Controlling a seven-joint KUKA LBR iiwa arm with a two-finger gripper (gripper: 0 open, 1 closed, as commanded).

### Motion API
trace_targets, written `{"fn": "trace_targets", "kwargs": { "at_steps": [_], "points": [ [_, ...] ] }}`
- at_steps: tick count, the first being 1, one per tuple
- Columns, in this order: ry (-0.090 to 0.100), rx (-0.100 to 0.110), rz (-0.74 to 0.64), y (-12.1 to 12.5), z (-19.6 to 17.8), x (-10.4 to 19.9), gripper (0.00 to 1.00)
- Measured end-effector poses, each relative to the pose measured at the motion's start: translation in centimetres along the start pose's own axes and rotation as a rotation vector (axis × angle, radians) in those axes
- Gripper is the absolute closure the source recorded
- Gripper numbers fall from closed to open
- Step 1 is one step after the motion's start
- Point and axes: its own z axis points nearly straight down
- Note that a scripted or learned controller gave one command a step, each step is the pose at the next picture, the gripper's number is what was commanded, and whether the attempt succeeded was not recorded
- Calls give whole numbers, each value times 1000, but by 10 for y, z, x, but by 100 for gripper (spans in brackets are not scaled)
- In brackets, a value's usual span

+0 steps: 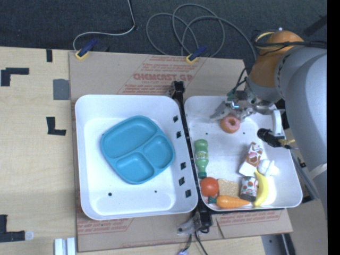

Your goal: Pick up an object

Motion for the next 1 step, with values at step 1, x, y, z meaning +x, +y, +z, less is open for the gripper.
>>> {"fn": "trace_targets", "kwargs": {
  "at_steps": [1],
  "points": [
    [-3, 0, -1, 0, -10, -1, 100]
  ]
}}
